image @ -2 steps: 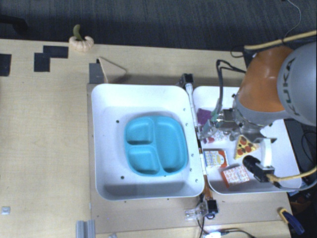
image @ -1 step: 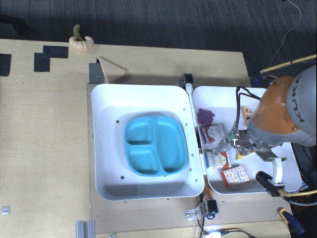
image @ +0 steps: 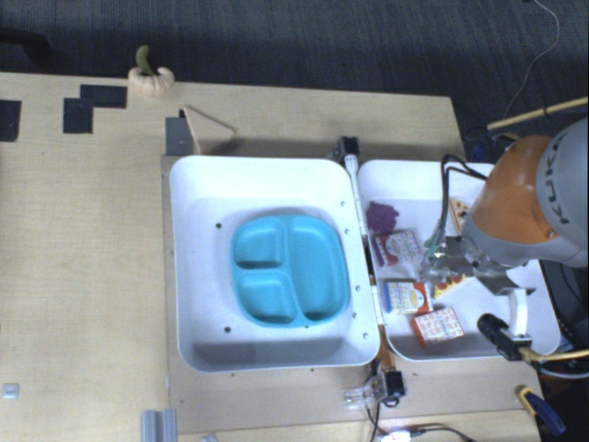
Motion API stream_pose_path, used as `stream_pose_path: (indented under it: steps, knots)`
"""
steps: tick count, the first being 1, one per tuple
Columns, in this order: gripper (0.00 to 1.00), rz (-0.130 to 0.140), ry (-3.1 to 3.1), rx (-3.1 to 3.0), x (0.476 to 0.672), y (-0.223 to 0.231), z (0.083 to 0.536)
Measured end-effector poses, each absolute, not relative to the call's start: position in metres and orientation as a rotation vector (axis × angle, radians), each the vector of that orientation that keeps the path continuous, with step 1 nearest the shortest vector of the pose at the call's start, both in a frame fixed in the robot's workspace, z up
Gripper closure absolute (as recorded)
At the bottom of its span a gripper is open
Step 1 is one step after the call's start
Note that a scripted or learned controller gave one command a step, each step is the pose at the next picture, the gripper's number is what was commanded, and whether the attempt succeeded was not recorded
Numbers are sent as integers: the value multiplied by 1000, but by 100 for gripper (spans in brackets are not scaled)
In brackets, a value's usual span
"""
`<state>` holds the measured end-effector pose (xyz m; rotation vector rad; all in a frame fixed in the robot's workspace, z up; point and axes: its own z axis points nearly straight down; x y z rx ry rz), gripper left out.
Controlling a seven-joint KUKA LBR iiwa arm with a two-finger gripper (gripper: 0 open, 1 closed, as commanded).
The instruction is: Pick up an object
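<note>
Tool low in the right bin; whether it is parted or closed cannot be told. Nearest packet lies just beside it, toward the left bin holding the blue tray.

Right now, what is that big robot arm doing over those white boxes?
The robot arm reaches in from the right and its gripper hangs low over the right bin, above a pile of small things: a purple lump and some little packets. It is there to pick one up, but nothing can be seen between its fingers. The left bin holds a blue divided plate.
</note>
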<state>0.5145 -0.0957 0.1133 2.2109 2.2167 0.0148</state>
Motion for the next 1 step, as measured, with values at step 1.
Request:
stream_pose_path:
  steps: [1]
  knots:
    - [0,14,2217,2211,514,-96,113]
